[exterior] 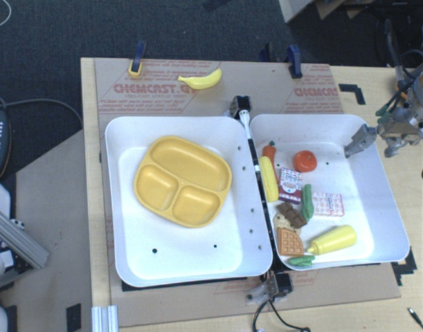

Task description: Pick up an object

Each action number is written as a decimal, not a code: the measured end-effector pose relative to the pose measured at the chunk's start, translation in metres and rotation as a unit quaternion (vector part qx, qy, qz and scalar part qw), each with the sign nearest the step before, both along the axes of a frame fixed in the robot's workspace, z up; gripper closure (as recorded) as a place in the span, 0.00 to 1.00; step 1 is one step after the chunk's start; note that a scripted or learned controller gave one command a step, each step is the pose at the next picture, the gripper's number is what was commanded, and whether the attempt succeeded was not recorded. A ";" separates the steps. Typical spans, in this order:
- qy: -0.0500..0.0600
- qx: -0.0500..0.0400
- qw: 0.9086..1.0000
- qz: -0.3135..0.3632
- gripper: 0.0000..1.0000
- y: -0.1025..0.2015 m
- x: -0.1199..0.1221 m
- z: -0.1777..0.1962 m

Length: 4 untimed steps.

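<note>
Looking down at a slant on a tabletop (163, 92), I see two shallow white bins side by side. The left bin (128, 254) holds a yellow divided tray (182, 180) with three compartments, lying flat near its middle. The right bin (377, 192) holds a cluster of toy food along its left half. A yellow corn cob (268, 178) lies with its long axis running from the far side toward the near side, just beside the bin's left wall. An orange carrot (268, 151) sits just beyond it, and a red tomato (305, 160) rests to its right. A green cucumber (307, 202) also runs far to near. A yellow mustard bottle (331, 240) lies on its side, its long axis tilted, its tip pointing left and toward the near edge, touching a waffle (289, 241). A yellow banana (201, 79) rests on the tabletop beyond the left bin, well apart from everything else. The claw (376, 144) hangs at the right bin's far right corner, fingers spread wide with nothing between them.
</note>
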<state>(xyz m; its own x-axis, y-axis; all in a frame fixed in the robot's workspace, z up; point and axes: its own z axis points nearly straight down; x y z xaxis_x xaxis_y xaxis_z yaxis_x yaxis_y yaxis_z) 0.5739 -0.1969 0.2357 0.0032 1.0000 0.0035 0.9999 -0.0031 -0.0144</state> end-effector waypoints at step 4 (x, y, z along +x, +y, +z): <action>-0.004 -0.001 1.000 0.002 0.00 0.012 0.001 -0.154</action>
<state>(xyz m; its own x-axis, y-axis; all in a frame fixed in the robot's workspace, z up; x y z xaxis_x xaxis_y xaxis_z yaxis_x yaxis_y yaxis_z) 0.5749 -0.1850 0.0822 -0.0006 1.0000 0.0023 1.0000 0.0007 -0.0059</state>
